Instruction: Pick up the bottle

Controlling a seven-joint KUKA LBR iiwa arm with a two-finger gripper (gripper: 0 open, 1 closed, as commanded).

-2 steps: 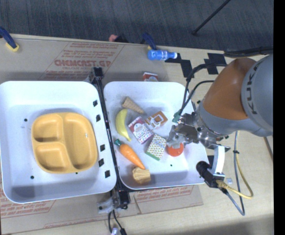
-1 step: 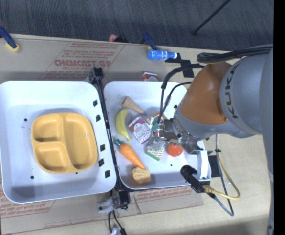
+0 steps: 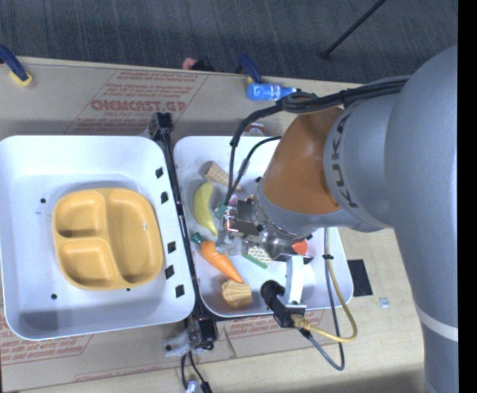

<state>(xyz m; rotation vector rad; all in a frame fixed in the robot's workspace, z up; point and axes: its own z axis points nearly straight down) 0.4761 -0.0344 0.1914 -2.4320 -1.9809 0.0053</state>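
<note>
gripper low in right bin beside banana and carrot, finger state not discernible; yellow tray in left bin.

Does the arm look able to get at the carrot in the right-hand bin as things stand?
Probably yes. The carrot lies uncovered on the floor of the right bin, just beside the pincer, which hangs low over that bin. The banana lies close by but apart from the carrot.
</note>
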